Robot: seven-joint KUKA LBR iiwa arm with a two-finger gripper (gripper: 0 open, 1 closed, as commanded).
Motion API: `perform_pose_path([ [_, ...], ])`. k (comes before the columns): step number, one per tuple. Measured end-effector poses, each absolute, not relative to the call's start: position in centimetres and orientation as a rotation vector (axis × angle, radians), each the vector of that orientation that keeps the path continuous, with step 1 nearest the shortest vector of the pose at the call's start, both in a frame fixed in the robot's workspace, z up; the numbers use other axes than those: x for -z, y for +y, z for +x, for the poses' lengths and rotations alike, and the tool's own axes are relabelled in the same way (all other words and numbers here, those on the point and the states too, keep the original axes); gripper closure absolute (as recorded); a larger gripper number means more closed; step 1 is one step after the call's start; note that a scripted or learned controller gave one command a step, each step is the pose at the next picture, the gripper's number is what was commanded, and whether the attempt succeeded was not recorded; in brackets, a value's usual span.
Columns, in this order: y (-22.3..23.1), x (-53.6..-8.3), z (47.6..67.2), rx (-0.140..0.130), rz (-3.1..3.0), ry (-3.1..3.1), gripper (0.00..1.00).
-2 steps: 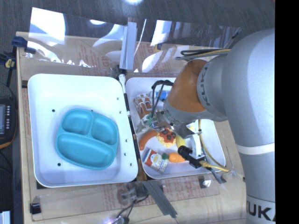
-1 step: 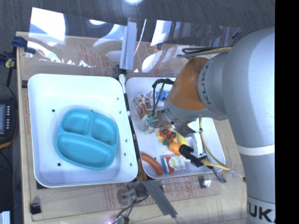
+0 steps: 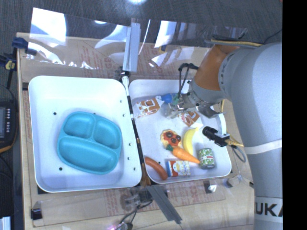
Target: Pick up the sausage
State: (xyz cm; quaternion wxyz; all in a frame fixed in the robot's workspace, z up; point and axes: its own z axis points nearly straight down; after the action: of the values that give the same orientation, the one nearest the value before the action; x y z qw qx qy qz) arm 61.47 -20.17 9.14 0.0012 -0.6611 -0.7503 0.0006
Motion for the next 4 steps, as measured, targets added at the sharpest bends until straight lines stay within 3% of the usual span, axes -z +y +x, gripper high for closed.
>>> perform_pose_path([
  [1,-20.1,-9.1,61.5,-0.001,-2.074,-2.356,0.00],
  [2,-16.6,-9.1,56.6,-0.002,-1.690,-2.642,0.00],
  [3,-16.6,-10.1,56.6,-0.003,-1.685,-2.644,1.00],
  [4,-16.6,-10.1,56.6,-0.003,-1.685,-2.644,0.00],
])
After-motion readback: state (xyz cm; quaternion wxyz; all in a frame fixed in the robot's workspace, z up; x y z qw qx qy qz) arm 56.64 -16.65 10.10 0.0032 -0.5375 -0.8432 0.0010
